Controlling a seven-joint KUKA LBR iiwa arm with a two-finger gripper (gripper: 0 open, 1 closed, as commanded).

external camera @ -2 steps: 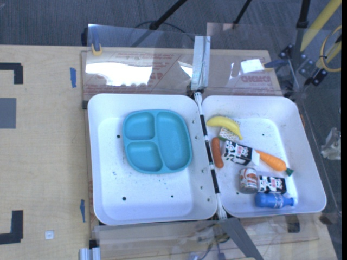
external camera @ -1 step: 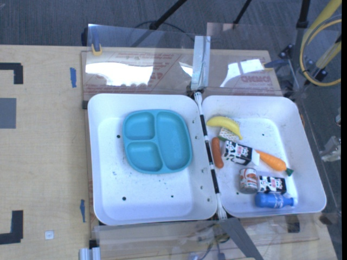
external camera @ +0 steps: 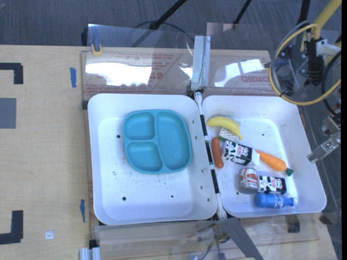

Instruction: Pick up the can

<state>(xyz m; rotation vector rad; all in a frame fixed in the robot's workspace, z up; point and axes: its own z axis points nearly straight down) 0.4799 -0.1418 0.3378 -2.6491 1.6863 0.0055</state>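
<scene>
The can (external camera: 248, 179), silver with a red-brown label, lies in the lower middle of the right bin (external camera: 282, 118). It touches a black-and-white cow-print carton (external camera: 271, 184) on its right. A blue bottle (external camera: 274, 201) lies just below both. A grey part of my gripper (external camera: 324, 149) pokes in at the far right edge, outside the bin's right rim and well away from the can. Nothing is seen in it.
The right bin also holds a banana (external camera: 225, 124), a red sausage (external camera: 217, 152), a second cow-print carton (external camera: 236, 153) and a carrot (external camera: 272, 162). A blue divided plate (external camera: 157, 141) sits in the left bin (external camera: 103, 199). Yellow and black cables (external camera: 303, 64) loop at the upper right.
</scene>
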